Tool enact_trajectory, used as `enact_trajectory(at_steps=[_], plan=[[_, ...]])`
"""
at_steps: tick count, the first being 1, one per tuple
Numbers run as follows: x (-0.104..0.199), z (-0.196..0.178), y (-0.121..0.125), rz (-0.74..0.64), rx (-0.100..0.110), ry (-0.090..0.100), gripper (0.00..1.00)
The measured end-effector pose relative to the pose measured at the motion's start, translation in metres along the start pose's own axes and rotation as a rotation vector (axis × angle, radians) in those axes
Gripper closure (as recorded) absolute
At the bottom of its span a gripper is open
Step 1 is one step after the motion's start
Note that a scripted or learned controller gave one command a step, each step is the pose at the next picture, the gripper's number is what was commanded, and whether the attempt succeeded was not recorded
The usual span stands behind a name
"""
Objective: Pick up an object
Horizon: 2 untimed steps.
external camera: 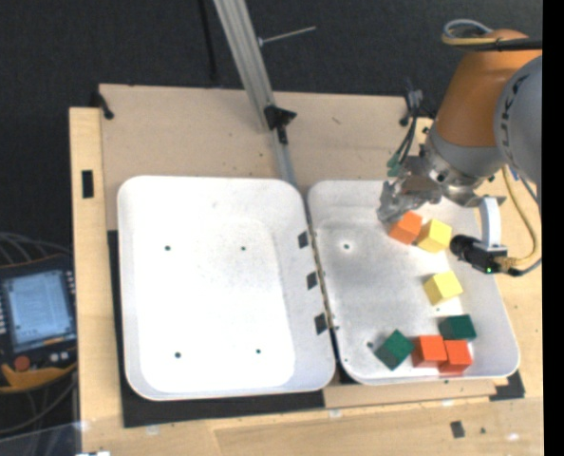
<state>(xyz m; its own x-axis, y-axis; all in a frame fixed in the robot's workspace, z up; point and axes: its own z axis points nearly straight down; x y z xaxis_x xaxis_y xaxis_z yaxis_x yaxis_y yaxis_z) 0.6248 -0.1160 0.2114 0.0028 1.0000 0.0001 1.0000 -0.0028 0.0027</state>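
The right bin [358,283] holds several small blocks. An orange block [406,227] and a yellow block [435,236] lie side by side near its far edge. My gripper [396,201] hangs low just above and left of the orange block, close to it or touching it. A second yellow block [442,286] lies mid-bin. Near the front edge sit a green block [392,349], two orange blocks [431,350] [456,354] and a dark green block [457,327].
The left bin [211,283] lies beside the right one, joined by dark clips [312,278]. A slanted metal pole [249,60] rises behind the bins. A cable with a black connector [477,252] hangs off my wrist over the bin's right side. A handheld pendant [30,312] lies at far left.
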Motion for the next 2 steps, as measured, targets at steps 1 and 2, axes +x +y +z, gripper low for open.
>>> enact_trajectory(at_steps=[1, 2], plan=[[0.047, 0.002, 0.008, -0.009, 0.001, 0.0, 1.0], [0.1, 0.006, 0.015, -0.01, 0.0, 0.001, 1.0]])
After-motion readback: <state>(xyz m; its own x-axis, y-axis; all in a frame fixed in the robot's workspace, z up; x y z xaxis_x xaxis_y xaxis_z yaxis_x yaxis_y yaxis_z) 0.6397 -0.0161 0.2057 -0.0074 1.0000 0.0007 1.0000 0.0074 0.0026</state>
